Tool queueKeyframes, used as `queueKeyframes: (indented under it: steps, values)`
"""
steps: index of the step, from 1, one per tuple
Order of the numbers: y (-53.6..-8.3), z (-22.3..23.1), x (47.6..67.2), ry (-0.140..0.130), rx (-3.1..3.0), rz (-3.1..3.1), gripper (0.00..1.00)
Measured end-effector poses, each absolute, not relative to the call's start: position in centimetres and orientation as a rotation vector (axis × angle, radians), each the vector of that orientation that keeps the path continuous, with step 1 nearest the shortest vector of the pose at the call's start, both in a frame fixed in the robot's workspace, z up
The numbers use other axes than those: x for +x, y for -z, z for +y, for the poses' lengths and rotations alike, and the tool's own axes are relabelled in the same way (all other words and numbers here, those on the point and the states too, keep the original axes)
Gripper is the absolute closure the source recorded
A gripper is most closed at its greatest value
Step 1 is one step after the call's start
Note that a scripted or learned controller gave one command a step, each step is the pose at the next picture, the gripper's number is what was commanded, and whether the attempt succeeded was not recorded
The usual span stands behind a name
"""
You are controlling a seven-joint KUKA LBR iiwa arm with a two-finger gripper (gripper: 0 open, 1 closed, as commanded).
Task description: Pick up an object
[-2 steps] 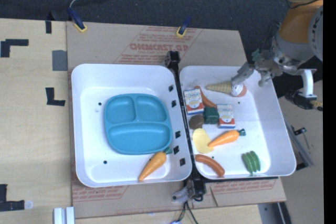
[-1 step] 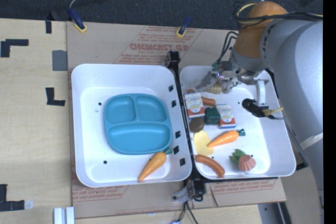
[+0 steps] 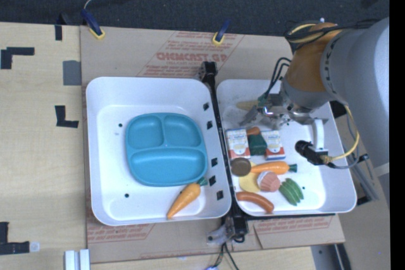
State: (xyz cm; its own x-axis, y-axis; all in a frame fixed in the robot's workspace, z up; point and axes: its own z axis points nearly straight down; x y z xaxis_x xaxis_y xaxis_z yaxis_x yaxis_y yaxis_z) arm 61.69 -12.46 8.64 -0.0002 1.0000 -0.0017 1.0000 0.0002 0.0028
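- While the grey arm reaches over the right bin (image 3: 338,196), its gripper (image 3: 264,117) hangs just beyond the green block (image 3: 257,145), on the block's far side; the fingers appear spread, with nothing between them.
- Toy food crowds around the green block: a small carton (image 3: 237,142) touches it on one side and a second carton (image 3: 273,143) on the other.
- Nearer the camera than the green block lie a brown disc (image 3: 240,167), an orange carrot piece (image 3: 271,167), a pink piece (image 3: 269,181), a ridged green vegetable (image 3: 291,191) and a sausage (image 3: 254,201).
- Well to the left of the green block, in the left bin (image 3: 101,95), sit a blue divided plate (image 3: 168,148) and a whole carrot (image 3: 185,198).
- Judged as a target, the green block is closest to the gripper, and it looks light, stiff and smooth. The cartons hem it in, leaving little room for a finger on either side.
- A grip across its free faces, those toward and away from the gripper, seems the likelier hold.
- Rounded pieces such as the sausage would probably be light too, but they could roll or slip out of a pinch.
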Motion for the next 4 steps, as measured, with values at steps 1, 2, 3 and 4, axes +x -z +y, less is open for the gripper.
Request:
queueKeyframes:
  steps: [1,2,3,4]
  values:
    - [-9.6,-12.5,61.7,-0.001,2.218,2.218,1.00]
    - [-9.6,-12.5,61.7,-0.001,2.217,2.218,0.00]
    - [-13.5,-14.9,64.3,0.000,2.220,2.221,0.00]
    - [-8.6,-9.4,58.5,-0.001,2.220,2.223,0.00]
